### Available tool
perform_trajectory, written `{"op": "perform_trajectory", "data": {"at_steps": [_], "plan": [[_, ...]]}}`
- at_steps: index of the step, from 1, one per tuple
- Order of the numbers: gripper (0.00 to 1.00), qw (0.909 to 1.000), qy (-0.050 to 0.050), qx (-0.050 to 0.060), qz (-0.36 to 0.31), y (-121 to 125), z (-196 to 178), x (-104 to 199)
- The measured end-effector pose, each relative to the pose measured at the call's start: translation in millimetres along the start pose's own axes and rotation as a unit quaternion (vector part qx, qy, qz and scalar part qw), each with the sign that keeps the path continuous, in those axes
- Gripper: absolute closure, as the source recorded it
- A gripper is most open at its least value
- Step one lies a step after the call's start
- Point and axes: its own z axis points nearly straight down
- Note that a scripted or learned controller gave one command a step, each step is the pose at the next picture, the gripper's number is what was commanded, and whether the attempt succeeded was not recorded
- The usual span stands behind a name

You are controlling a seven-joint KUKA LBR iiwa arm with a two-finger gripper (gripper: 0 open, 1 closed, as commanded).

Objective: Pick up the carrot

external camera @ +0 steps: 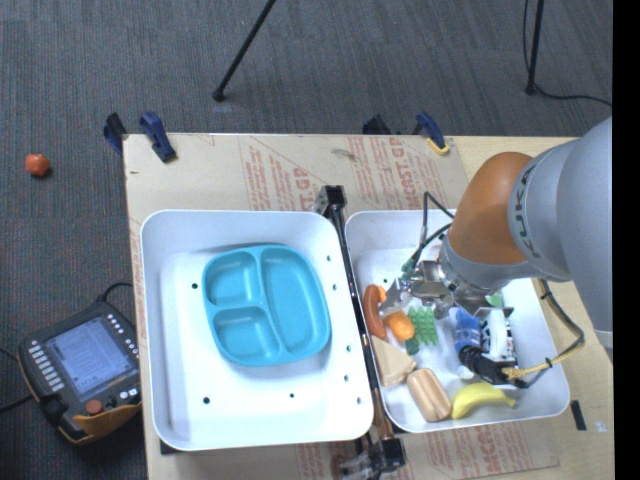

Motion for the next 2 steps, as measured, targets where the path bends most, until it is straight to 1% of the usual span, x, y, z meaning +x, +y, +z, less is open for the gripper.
{"op": "perform_trajectory", "data": {"at_steps": [1,2], "plan": [[0.0,0.9879,0.0,0.0,0.155,-20,0,-2],[1.0,0.9876,0.001,0.001,0.157,-20,-10,-3]]}}
